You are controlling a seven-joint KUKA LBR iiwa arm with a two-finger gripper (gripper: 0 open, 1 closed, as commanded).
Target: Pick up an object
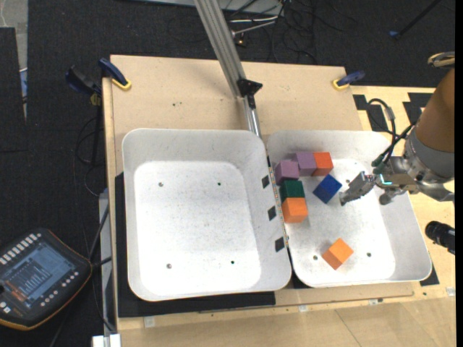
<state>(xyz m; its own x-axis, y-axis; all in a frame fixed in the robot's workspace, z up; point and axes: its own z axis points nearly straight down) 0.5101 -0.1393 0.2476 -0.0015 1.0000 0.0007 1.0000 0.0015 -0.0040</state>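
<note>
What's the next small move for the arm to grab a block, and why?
Probably ease the gripper a little left and down toward the blue block. It is the nearest block, sits just left of the gripper in the right bin, and stands slightly apart from the cluster.

The arm (pixel 439 139) has an orange band above a rounded grey wrist. Black cables loop along its left side. The gripper (pixel 357 190) is dark grey metal, angular, with a small teal light behind it.

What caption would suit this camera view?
Robot gripper hovering beside a blue cube among coloured blocks in the right bin.
</note>
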